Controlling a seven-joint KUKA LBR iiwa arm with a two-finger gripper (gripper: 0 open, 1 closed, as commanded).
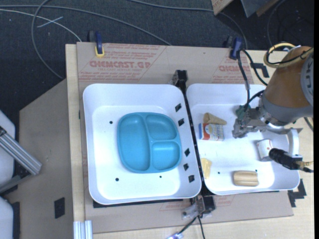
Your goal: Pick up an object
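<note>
The left bin (94, 133) holds a blue plate (149, 141). The arm (289, 86) reaches over the right bin (219, 94), likely lining up a pick. Its gripper (242, 126) hangs beside the carton (213, 132); its state can't be told. A bread roll (245, 178) lies near the front rim.

Even, fairly bright overhead light. The white bins (94, 133) look nearly washed out, with faint glare on the blue plate (149, 141). Shadows are soft and short. Detail is grainy; the arm (291, 86) at 3 o'clock blurs slightly.
</note>
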